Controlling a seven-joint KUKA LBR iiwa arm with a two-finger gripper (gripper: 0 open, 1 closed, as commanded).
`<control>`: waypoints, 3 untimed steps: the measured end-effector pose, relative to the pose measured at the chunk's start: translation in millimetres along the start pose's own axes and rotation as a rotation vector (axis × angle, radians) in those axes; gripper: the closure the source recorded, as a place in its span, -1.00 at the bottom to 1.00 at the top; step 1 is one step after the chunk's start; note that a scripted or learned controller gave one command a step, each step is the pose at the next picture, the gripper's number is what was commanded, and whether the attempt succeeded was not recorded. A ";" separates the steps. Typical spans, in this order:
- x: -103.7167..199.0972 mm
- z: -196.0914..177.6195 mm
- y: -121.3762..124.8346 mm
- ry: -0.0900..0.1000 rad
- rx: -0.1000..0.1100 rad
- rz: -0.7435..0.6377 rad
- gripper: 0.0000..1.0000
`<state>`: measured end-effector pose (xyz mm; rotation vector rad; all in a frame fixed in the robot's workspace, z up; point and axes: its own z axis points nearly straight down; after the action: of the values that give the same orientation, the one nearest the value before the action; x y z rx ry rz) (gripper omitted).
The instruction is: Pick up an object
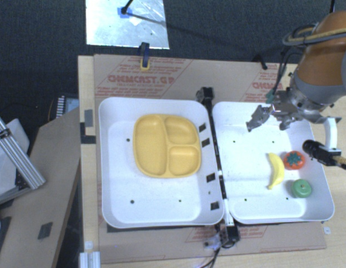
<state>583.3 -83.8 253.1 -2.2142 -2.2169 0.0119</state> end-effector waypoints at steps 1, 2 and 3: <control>0.1 -6.9 2.0 -0.001 -0.013 -0.002 -1.00; 0.2 34.7 1.1 0.000 -0.009 0.000 -1.00; -7.6 93.5 4.3 0.000 -0.008 0.001 -1.00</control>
<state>586.6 -91.3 159.5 -2.2196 -2.2201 0.0035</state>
